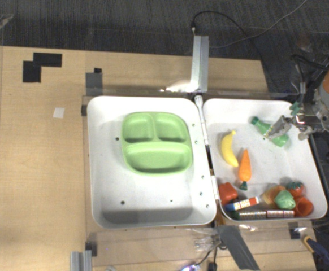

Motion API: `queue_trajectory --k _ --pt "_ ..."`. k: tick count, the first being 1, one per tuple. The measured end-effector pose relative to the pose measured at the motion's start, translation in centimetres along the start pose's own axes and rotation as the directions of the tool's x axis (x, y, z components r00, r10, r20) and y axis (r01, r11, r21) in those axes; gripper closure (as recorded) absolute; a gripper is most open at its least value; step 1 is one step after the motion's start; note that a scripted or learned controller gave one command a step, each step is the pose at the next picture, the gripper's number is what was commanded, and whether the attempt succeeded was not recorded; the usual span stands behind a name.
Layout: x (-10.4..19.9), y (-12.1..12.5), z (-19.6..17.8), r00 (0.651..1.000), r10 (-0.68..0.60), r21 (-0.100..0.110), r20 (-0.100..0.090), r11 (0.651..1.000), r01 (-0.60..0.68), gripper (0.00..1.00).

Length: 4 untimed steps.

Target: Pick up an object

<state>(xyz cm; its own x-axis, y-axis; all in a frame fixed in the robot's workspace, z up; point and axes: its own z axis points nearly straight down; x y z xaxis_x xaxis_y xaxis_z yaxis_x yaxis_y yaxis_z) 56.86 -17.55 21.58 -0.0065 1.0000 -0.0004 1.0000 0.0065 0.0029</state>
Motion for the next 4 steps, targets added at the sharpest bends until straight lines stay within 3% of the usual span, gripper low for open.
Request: queue_trajectory --k 1,2,3,4 --pt "4.6 -1.1 10.1 0.993 -0.119 0.001 -0.001 0.993 0.119 0.00" --pt "7.9 -1.0 5.4 0.898 -0.441 -0.004 0.002 0.898 0.441 0.00" --pt "7.1 0.3 12.5 0.874 -0.487 -0.011 0.007 0.873 0.487 0.00" --pt "7.4 0.5 11.4 0.873 -0.488 -0.015 0.006 0.873 0.488 1.00"
